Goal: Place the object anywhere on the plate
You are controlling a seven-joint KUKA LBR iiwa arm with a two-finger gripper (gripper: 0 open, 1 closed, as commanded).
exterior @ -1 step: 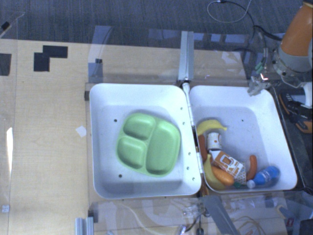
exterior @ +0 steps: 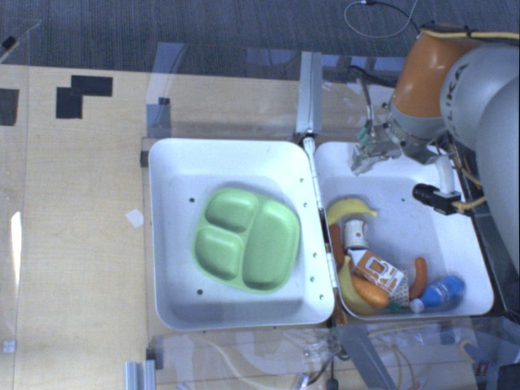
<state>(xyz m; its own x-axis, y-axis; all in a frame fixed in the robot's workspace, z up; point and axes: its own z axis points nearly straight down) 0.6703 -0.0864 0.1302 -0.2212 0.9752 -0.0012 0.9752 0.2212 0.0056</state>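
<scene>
Plate (exterior: 248,248), a green one with 3 compartments, lies flat in the middle of the left bin (exterior: 166,218) with nothing on it, so the placing step is not yet done. No single object is marked out by the task; the candidates lie heaped in the lower half of the right bin (exterior: 479,258): a yellow banana (exterior: 351,210) near the divider, a small white can (exterior: 355,234) just below it, an orange and white carton (exterior: 380,273), an orange fruit (exterior: 370,294), a red sausage (exterior: 419,275) and a blue bottle (exterior: 443,291) towards the near right corner. They press against one another, which would make a clean grip on any 1 of them awkward.

The claw (exterior: 372,154) hangs over the far end of the right bin, well apart from the heap and with nothing visible between its tips; whether it is open or closed I cannot tell at this size. My reading is that the arm (exterior: 479,96) stands at a ready pose above the source bin, before a pick, since the plate across the divider sits free to receive.
</scene>
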